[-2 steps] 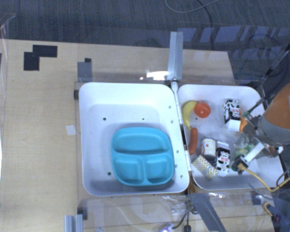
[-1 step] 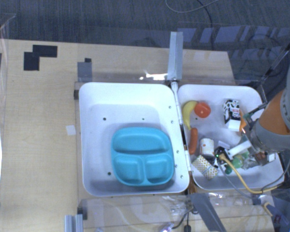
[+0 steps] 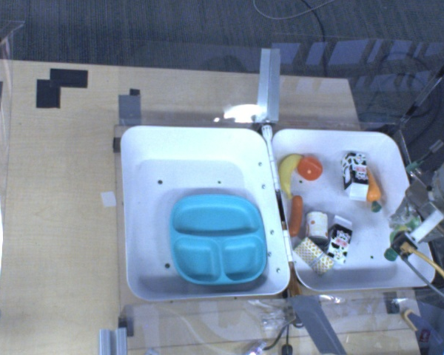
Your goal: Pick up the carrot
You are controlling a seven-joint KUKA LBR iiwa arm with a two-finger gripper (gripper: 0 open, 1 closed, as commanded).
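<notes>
The carrot [image 3: 374, 189] is small and orange with a green tip. It lies in the right bin [image 3: 370, 271] near the right wall, leaning against a black-and-white cow-print carton [image 3: 354, 173]. The gripper [image 3: 404, 233] hangs at the right bin's right rim, below and to the right of the carrot and apart from it. Nothing shows between the carrot and the gripper. The grey arm enters from the right edge.
The right bin also holds a yellow banana [image 3: 288, 170], a red-orange tomato [image 3: 309, 168], a sausage [image 3: 297, 214], a white cup [image 3: 317, 222], a second cow-print carton [image 3: 340, 241] and a patterned packet [image 3: 313, 254]. In the left bin [image 3: 144, 198] lies a blue divided plate [image 3: 218, 237].
</notes>
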